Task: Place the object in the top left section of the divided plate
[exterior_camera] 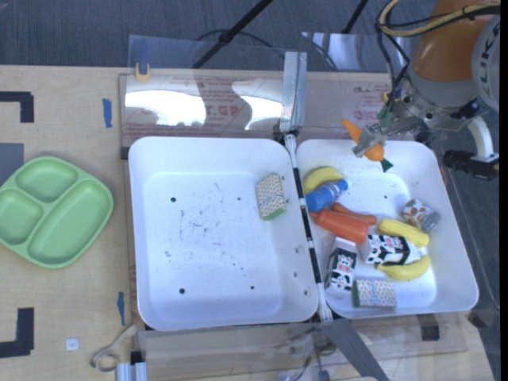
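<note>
Up at the far right, the grey-and-orange arm (456,38) hangs over the right bin (452,221), its pincer (370,145) clenched on a small orange carrot toy (367,141) above the bin's back edge. Below it lie a banana (317,177), a blue bottle (325,195), an orange tube (345,225) and a cow-print carton (387,250). The left bin (159,213) carries one patterned block (271,195). The green divided plate (51,210) sits on the table (63,94) at far left, well apart from the carrot.
</note>
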Robot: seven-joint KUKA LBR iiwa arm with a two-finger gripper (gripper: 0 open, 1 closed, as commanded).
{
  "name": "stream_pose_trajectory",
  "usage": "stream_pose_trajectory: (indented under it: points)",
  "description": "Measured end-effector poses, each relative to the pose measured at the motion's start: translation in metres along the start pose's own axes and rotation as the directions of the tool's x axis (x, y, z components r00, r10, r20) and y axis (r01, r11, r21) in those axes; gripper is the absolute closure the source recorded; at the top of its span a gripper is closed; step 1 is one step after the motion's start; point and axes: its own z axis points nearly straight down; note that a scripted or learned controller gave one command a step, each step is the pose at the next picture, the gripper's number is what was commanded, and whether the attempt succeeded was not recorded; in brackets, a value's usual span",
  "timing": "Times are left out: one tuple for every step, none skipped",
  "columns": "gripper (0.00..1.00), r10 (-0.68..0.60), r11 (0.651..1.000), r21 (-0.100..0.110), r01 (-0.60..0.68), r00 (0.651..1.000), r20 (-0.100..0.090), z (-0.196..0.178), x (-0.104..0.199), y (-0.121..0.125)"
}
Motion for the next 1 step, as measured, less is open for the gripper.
stream_pose_trajectory:
  points:
    - [0.0,0.0,1.0,0.0,0.0,1.0,0.0,0.0,0.0,0.0]
